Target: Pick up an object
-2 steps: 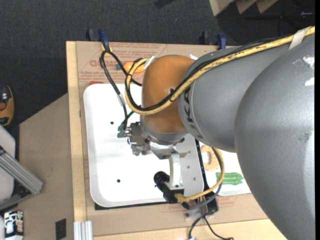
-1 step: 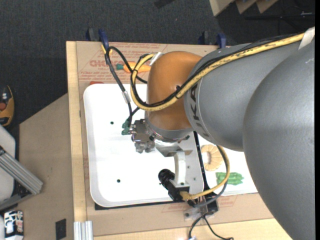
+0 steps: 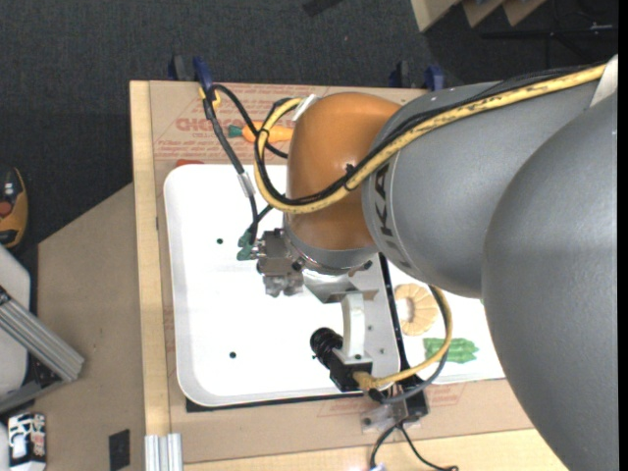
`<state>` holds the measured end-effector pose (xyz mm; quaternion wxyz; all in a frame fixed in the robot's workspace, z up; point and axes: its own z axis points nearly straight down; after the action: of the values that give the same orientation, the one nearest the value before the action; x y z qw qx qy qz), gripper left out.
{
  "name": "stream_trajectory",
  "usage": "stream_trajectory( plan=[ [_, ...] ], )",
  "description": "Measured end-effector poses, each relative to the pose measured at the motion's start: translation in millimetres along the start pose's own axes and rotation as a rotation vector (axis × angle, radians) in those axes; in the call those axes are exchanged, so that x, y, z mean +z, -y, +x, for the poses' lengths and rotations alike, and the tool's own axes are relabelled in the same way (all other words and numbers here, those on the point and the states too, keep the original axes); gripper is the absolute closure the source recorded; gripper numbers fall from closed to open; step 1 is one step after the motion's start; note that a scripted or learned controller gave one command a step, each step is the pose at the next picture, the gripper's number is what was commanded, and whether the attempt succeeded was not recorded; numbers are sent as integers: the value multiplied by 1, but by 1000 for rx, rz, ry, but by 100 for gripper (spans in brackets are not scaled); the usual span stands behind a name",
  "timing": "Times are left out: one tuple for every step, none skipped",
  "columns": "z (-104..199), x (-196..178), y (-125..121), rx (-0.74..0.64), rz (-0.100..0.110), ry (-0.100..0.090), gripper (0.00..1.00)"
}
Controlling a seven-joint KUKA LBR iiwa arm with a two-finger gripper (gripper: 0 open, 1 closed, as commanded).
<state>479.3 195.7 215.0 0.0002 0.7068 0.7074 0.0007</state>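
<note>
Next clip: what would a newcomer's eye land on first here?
The grey arm with its orange band dominates, reaching from the right over the left bin. A yellow cable loops along it. Past the arm, in the right bin, lie a pale ring-shaped item and a green one.

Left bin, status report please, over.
Arm low over left bin, hiding gripper. Green object peeks beside wrist. Grasp unconfirmed.

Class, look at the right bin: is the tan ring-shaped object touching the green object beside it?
Apart. The camera view shows a strip of white bin floor between the tan ring and the green object lying below it in the right bin.
</note>
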Motion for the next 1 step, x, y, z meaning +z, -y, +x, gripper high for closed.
stream_trajectory(
  plan=[
    [-11, -53, -9, 1, -4, -1, 100]
  ],
)
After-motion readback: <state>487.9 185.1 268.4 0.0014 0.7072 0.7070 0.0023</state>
